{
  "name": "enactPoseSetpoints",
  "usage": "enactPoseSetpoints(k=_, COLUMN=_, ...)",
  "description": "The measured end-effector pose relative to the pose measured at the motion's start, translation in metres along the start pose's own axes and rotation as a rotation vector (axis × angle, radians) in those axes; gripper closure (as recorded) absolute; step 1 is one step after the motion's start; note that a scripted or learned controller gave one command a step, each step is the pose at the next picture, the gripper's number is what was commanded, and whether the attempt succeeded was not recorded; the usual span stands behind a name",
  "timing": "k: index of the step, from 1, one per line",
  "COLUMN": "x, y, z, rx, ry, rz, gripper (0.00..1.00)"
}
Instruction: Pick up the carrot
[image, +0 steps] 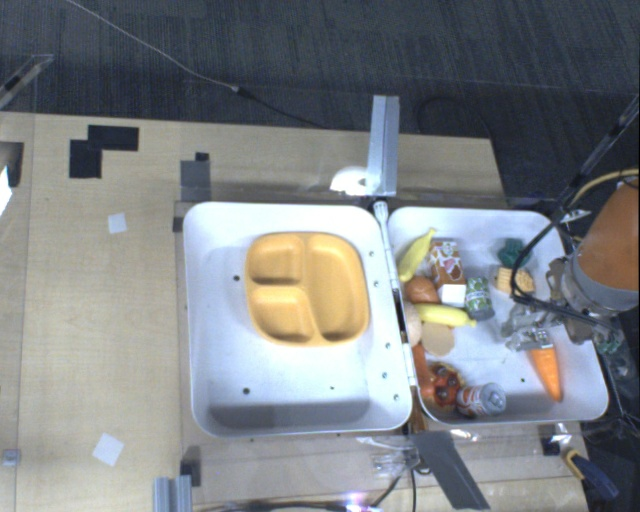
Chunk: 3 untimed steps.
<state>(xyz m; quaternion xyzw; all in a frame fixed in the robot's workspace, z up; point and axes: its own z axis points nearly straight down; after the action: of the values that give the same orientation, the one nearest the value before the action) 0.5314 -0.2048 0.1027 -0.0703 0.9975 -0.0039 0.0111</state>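
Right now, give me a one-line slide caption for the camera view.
Gripper poised just above the carrot in the right bin; yellow divided tray sits in the left bin.

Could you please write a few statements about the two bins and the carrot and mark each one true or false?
1. The orange tapered carrot lies in the right-hand white bin. True.
2. The yellow three-compartment plastic tray sits in the right-hand bin. False: it sits in the left-hand white bin.
3. The carrot lies near the right-hand bin's lower right corner, apart from the pile of toy food along its left wall. True.
4. The yellow tray holds a banana. False: the yellow curved banana is in the right-hand bin.
5. The gripper is above the left-hand bin. False: it is over the right-hand bin, just above the carrot's wide end.
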Motion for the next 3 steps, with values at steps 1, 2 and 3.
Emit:
enactPoseSetpoints(k=1, x=0.032, y=0.005, z=0.011, rx=-0.002, ry=0.0, rz=0.091, gripper=1.0)
enactPoseSetpoints(k=2, x=-0.038, y=0.054, z=0.012, rx=-0.006, ry=0.001, rz=-0.1, gripper=1.0)
enactPoseSetpoints(k=3, x=-0.012, y=0.031, z=0.012, rx=-0.004, ry=0.002, rz=-0.629, gripper=1.0)
